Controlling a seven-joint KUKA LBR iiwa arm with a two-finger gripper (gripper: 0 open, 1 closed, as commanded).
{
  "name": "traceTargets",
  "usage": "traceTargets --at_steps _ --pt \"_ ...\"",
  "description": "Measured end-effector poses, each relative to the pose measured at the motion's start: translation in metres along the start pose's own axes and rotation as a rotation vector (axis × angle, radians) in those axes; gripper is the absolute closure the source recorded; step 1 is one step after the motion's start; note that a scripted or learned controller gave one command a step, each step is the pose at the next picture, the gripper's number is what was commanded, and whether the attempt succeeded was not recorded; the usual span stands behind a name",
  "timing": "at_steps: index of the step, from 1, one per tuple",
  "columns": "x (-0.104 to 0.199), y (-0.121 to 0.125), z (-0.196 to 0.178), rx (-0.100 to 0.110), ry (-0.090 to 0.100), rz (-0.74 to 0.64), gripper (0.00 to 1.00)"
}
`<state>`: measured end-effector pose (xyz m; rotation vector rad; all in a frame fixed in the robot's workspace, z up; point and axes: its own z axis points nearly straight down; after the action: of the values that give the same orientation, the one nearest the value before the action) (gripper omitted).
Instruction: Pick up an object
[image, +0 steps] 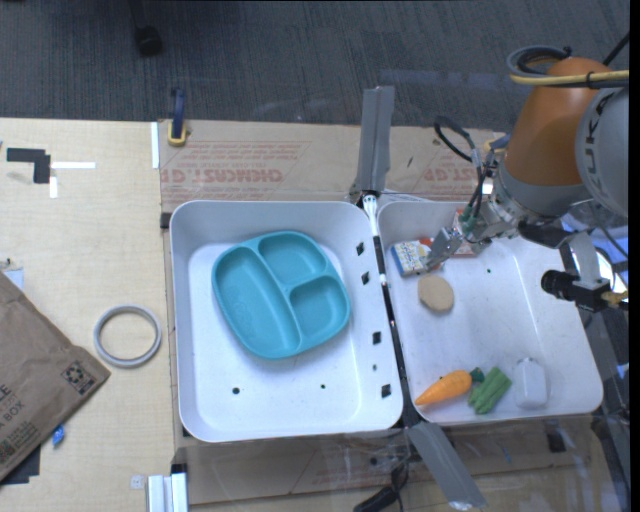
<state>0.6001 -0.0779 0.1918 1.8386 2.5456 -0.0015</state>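
A tape ring lies on the bench, left of the left bin. A blue plate with three parts sits in the middle of that bin. Right of the plate is the right bin. At its top left is a small box. Just below the box lies a tan cookie. The gripper hangs right beside the box, just above the cookie. I cannot tell how it is set or if it has anything. Low in this bin, below the cookie, lie a carrot, a green thing and a white block.
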Motion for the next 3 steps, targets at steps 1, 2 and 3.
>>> traceTargets --at_steps 1,2,3 --pt "-0.039 0.044 0.081 -0.003 -0.002 -0.012 0.00" --pt "-0.024 0.001 0.100 0.000 0.001 -0.320 0.00" --pt "-0.026 0.001 0.090 -0.003 -0.001 -0.317 1.00"
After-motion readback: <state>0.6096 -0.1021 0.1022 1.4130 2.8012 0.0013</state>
